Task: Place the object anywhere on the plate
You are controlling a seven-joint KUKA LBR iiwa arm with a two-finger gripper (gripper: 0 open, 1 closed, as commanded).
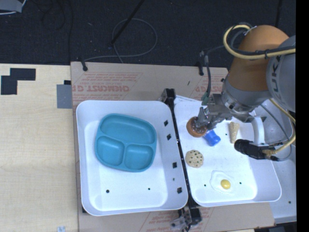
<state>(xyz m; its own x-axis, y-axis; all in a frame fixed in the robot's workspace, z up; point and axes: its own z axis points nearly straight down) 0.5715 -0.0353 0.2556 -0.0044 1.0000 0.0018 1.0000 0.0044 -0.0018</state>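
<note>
A blue three-compartment plate (125,141) lies in the left white bin (145,197), toward its upper left. In the right bin (263,190), a brown round toy food piece (193,129) rests near the upper left corner. My gripper (202,121) is down right at that brown piece, covering its upper right part. The arm comes in from the upper right. A small blue block (212,138) lies just to the lower right of the gripper, close to the brown piece.
Also in the right bin are a speckled cookie (194,158), a fried egg (222,182) near the front, and a beige cone (233,131). A black cylinder with a cable (251,149) juts in from the right. A black divider (177,149) separates the bins.
</note>
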